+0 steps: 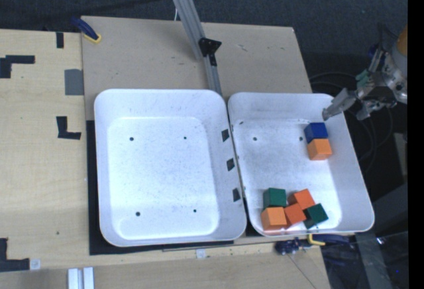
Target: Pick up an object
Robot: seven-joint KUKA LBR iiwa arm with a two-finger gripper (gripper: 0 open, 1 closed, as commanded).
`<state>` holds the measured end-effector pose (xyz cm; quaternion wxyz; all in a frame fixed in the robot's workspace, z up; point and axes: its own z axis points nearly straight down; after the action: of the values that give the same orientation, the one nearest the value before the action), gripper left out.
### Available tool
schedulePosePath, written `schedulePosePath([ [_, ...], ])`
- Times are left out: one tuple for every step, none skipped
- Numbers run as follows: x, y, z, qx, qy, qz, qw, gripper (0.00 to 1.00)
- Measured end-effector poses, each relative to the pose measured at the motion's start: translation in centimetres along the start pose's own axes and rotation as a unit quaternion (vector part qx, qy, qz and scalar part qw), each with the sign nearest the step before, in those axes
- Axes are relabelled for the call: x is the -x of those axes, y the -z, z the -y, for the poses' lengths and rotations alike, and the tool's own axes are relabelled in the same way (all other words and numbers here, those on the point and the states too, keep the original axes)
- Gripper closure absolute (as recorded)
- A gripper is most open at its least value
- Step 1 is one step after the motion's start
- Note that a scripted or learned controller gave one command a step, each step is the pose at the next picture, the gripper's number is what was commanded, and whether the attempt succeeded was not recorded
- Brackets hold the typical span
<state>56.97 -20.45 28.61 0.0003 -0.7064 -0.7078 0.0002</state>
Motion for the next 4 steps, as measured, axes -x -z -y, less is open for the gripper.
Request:
schedulePosePath([
  [0.0, 0.0, 0.0, 0.000, 0.000, 0.000, 1.0000, 0.00],
  [-1.1, -5.3, 0.1, -0.003, 0.000, 0.000, 1.0000, 0.00],
  [-2.1, -10.3, 0.0, -0.003, 0.000, 0.000, 1.0000, 0.00],
  [-2.9, -16.0, -0.5, -0.003, 0.000, 0.000, 1.0000, 0.00],
])
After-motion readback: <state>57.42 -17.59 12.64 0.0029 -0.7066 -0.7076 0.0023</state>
